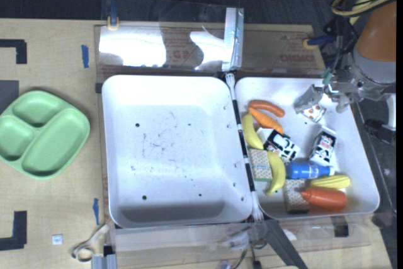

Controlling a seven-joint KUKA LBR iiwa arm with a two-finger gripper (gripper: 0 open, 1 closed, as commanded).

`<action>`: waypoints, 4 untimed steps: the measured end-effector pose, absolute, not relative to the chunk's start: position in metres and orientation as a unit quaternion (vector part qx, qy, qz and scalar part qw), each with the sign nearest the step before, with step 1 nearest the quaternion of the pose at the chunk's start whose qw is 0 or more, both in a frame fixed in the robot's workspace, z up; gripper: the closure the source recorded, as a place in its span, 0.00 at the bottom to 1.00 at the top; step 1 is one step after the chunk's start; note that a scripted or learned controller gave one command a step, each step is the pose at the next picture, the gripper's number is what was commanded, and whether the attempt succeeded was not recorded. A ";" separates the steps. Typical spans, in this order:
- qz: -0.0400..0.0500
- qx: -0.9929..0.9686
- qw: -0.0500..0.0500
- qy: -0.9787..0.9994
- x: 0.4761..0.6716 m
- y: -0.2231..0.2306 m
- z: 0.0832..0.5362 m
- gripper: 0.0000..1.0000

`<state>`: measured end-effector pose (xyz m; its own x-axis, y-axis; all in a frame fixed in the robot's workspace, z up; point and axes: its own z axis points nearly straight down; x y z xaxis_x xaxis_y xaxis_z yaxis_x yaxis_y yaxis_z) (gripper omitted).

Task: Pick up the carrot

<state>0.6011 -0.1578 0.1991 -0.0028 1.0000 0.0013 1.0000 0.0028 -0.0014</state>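
Risk: carrot [263, 119] lies in the right bin [368, 160], upper-left part, touching a sausage-like orange piece [267, 108] above and a banana [250, 133] below. A descent slightly off could close on a neighbour or nudge the carrot away. Arm [376, 41] enters from upper right of frame; gripper [322, 101] hangs over the bin's upper right, well apart from the carrot. Can't tell how far open it is; a small white card-like item [314, 112] sits at its tip.

We are seeing end effector [327, 96] hovering over right bin [368, 154] | carrot [265, 120] lying beside banana [252, 135] | left bin [126, 97] sitting alongside
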 end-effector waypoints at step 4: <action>-0.001 -0.513 0.000 -0.859 0.663 -0.099 0.118 0.00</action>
